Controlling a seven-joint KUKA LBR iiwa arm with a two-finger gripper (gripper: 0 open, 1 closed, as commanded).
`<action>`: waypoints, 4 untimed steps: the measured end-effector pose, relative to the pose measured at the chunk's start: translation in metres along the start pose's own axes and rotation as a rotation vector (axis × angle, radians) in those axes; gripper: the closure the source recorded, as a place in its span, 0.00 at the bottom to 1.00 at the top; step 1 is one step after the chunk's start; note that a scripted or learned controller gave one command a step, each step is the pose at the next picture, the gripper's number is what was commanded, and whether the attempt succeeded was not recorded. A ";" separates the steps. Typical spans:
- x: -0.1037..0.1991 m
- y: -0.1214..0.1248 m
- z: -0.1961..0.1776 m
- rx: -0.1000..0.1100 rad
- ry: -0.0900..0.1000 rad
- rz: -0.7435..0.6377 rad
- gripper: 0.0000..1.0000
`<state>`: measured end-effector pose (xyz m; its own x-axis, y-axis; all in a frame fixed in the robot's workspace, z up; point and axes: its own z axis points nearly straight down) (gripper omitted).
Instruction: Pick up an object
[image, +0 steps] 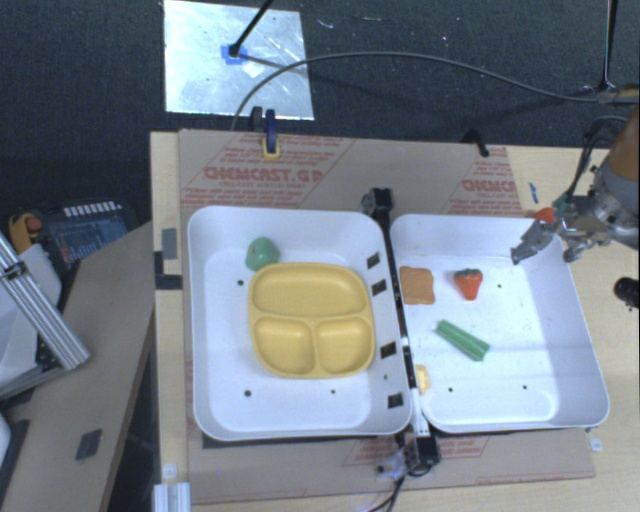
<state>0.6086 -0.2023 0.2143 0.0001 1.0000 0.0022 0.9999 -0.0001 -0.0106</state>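
Hovering: gripper (548, 240) over right bin (560, 330) far-right corner, fingers apart, holding nothing | next: descend onto strawberry (469, 283) near far edge

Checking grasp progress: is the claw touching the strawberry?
Apart. The camera view shows bare white bin floor between the claw and the strawberry.

A metal sheet (238, 60) lies on the dark floor beyond the bench. At the left edge stands an aluminium rail (40, 305) beside what may be a controller box (85, 232).
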 end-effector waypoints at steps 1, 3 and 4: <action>0.001 0.003 -0.008 -0.012 -0.003 -0.003 0.00; 0.015 0.007 0.108 -0.008 -0.002 -0.006 0.00; 0.015 0.008 0.130 -0.011 -0.003 -0.006 0.00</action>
<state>0.6150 -0.1867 0.0841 -0.0062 1.0000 -0.0004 1.0000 0.0062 0.0005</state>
